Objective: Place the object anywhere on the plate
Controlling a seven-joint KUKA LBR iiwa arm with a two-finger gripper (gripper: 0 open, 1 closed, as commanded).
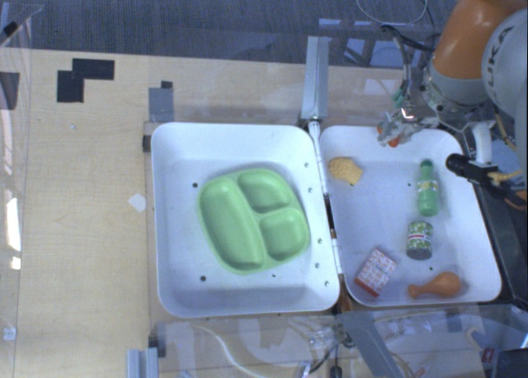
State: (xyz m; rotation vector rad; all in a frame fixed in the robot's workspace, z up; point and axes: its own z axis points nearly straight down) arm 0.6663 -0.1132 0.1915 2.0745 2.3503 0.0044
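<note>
Nearest the camera, along the near wall of the right bin (pixel 487 228), a drumstick toy (pixel 436 287) and a small red-and-white box (pixel 376 271) are seen lying. Beyond them, a small can (pixel 420 238) is set upright and a green bottle (pixel 426 187) is laid flat, while a yellowish pastry piece (pixel 346 171) rests near the bin's far left corner. A green divided plate (pixel 252 219) is held in the left bin (pixel 169 203), with nothing in its compartments. Over the right bin's far edge the pincer (pixel 398 127) is seen; whether it is spread cannot be told.
</note>
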